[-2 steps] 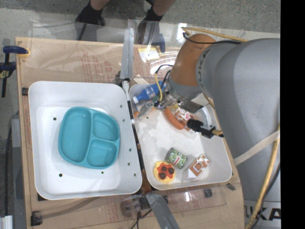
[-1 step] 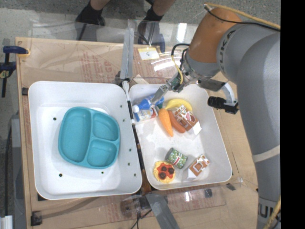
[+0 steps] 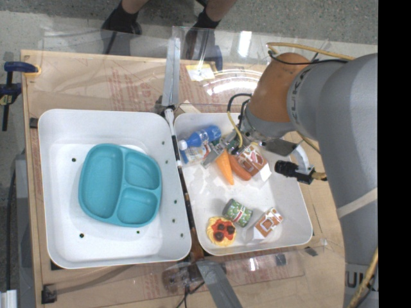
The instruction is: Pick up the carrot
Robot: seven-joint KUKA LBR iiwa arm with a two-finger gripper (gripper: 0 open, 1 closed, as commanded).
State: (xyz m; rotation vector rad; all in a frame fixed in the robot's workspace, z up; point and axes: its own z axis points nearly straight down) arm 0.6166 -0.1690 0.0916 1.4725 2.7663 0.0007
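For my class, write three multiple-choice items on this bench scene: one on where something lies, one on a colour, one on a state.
1. Where does the carrot lie?
A. On the plate
B. In the right bin
C. On the bare bench

2. What colour is the divided plate in the left bin?
A. Red
B. Yellow
C. Turquoise

3. How does the carrot stand with the gripper?
A. It lies on the bin floor just below the gripper
B. It hangs high above the bins
C. It is set on the plate

Key: 1 B, it lies beside the blue bottle there; 2 C, the plate is plainly turquoise; 3 A, it rests on the white floor.
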